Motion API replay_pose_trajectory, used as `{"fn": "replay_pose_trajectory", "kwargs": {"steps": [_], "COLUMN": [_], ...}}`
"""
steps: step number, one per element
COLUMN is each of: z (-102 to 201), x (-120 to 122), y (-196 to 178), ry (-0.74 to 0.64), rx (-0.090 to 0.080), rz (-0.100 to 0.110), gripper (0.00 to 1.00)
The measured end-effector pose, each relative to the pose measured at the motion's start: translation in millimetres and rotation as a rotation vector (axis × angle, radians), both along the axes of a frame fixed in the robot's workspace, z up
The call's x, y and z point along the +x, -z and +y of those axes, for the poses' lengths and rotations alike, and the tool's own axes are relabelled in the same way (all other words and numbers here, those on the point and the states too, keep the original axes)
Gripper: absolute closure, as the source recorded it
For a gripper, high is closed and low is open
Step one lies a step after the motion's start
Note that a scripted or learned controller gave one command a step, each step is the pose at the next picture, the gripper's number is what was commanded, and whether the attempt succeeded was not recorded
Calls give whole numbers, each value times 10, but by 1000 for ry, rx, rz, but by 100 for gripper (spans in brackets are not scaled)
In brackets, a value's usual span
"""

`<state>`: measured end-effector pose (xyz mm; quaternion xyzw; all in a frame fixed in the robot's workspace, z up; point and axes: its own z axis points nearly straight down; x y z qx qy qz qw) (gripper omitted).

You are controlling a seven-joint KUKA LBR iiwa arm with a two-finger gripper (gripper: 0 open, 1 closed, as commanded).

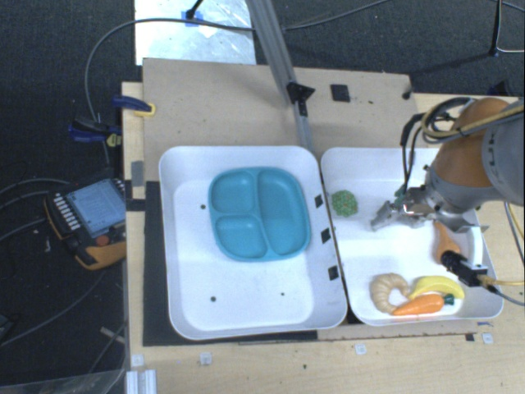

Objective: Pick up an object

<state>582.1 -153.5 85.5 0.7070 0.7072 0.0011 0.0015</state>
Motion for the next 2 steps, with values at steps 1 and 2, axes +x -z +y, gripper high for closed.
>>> {"fn": "replay_pose_trajectory", "kwargs": {"steps": [1, 2], "z": [-1, 31], "x": [24, 116], "y": [-137, -612], "ry": [-1, -5], "rx": [-1, -1], "rz": [-8, -2], "gripper": [100, 100]}}
